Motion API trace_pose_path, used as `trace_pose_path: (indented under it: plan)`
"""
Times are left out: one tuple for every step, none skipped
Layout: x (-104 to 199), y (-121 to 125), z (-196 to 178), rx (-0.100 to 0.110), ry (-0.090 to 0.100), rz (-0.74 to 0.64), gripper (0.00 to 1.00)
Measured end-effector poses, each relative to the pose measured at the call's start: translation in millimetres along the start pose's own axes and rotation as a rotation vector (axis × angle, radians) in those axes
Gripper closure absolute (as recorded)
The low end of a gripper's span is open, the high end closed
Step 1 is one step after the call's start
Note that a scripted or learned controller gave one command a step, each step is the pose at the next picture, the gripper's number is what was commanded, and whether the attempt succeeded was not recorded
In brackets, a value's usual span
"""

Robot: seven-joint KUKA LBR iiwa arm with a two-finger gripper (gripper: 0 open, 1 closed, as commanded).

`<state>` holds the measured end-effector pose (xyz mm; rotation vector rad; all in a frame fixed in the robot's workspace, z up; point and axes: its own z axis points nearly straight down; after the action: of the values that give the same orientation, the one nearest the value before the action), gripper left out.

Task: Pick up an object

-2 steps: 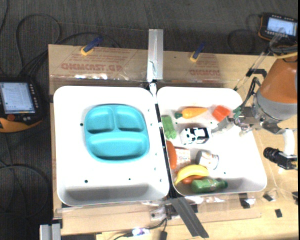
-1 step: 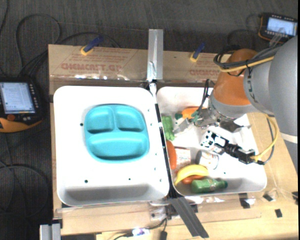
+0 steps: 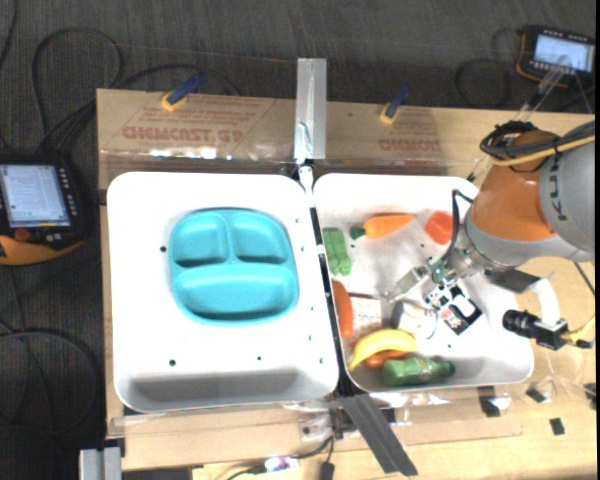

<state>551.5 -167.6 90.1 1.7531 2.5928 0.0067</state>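
Here my end effector hangs low in the right bin, whether released or clenched I cannot tell, just above the banana by the near wall, which looks light, curved and smooth, best pinched across its middle.

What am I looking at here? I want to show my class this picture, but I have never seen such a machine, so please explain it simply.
One camera fixed above a bench looks down at a slant. The grey and orange shape at the right is a robot arm, and its gripper reaches into the right white bin. That bin holds toy food: a carrot, a banana, a green bottle-like piece and others. The left bin holds a blue divided plate. I cannot tell whether the gripper holds anything.
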Motion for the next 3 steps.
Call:
trace_pose_path:
  plan:
    - [2.4, 55.1, -15.8, 0.011, 0.008, 0.183, 0.0]
    - [6.5, 121.6, 4.8, 0.04, 0.015, 0.026, 0.0]
    - [5.4, 124.7, -7.3, 0.028, 0.004, 0.022, 1.0]
